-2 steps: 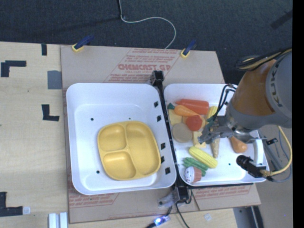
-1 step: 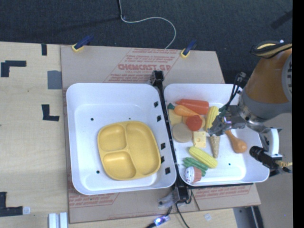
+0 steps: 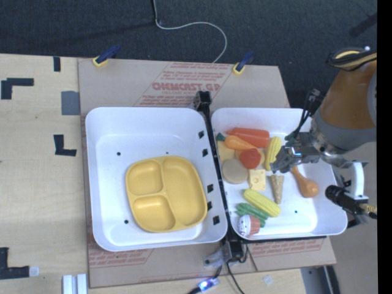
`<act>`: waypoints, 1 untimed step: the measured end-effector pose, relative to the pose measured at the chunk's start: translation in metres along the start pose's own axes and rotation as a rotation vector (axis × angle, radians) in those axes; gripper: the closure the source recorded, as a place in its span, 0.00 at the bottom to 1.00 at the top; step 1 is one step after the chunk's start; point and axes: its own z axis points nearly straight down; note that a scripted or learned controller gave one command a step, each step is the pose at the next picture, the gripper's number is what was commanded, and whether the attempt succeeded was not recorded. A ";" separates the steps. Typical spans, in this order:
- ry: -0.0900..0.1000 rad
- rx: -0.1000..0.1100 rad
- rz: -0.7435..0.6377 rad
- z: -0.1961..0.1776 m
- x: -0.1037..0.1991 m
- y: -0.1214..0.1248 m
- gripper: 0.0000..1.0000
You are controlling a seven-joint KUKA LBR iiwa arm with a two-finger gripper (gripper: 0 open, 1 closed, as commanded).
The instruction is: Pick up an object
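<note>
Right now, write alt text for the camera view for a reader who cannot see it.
A grey robot arm reaches in from the right, its claw low over toy food piled in the right white bin: corn cobs, a tomato, a carrot, a cheese wedge. The left white bin holds a yellow divided plate.

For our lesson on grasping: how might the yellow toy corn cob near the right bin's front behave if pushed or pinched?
The yellow toy corn cob looks rounded and elongated, so it probably rolls sideways when pushed. It appears hard plastic: likely stiff, light, perhaps slippery.
</note>
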 end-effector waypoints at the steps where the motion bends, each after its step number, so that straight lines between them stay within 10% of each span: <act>1: 0.001 -0.002 -0.005 -0.008 0.030 0.049 1.00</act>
